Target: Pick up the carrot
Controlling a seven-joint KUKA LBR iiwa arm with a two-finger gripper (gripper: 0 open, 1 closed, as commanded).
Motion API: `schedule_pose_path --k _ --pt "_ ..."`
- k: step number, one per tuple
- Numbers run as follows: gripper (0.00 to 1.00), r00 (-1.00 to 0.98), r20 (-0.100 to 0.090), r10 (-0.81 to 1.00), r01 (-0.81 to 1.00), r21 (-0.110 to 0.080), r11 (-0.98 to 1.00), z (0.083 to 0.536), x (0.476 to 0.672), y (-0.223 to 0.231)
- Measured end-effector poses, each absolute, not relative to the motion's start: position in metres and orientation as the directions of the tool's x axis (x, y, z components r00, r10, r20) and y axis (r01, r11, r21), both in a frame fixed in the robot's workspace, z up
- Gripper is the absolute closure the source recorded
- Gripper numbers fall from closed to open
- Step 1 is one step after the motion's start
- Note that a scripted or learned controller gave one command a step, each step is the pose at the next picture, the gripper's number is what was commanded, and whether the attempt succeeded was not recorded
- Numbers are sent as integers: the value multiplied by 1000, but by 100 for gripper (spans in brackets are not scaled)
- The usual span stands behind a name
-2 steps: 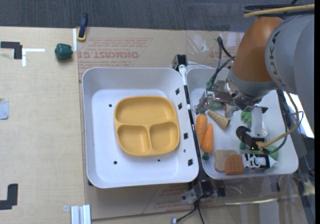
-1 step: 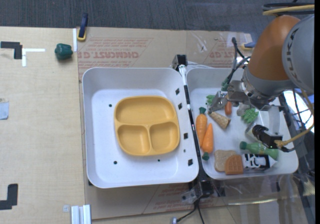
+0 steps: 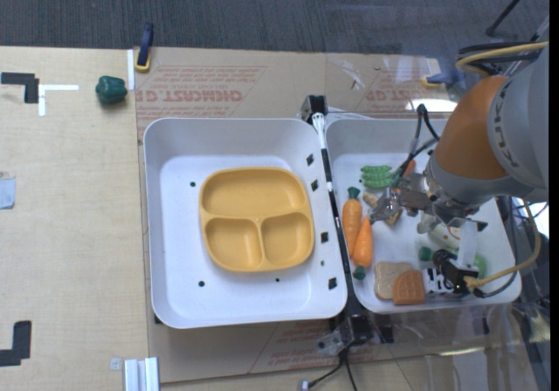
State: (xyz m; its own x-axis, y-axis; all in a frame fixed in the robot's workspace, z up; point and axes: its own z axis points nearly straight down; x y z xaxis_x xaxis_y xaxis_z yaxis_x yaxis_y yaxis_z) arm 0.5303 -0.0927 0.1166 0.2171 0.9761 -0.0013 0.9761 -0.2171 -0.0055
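Hanging over the right bin [image 3: 498,280], the gripper [image 3: 389,206] sits at the end of the grey arm [image 3: 515,119], just below its orange band [image 3: 467,140]; its metal tip is a small tangle of parts, and I cannot tell how it is set. It holds nothing that can be seen. The tip lies just right of the carrots' upper ends, near them, though whether it touches either one cannot be told from this slant.

Two carrots lie in the right bin close to its left wall, side by side and lengthwise: a slimmer carrot [image 3: 350,215] with a green top nearest the wall, and a stouter orange carrot [image 3: 362,241] just beside it, slightly lower in the view. A green leafy toy vegetable [image 3: 377,175] rests above them, close to the gripper. Toward the near edge lie a slice of toast [image 3: 389,278] and an orange-brown cracker-like piece [image 3: 409,289], touching each other.

The left bin [image 3: 166,232] bears a yellow three-compartment plate [image 3: 256,217] (nothing is in its sections). Well apart, on the bench [image 3: 61,206] at the upper left, sits a small dark green object [image 3: 111,90].
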Motion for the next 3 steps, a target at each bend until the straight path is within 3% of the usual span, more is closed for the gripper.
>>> schedule_pose_path --k 1,2,3 --pt "0 398 -3 917 917 -3 -398 91 562 -103" --pt "0 462 -2 887 887 -3 -462 191 507 -14" --pt "0 600 -5 800 800 -2 -600 190 526 -39"
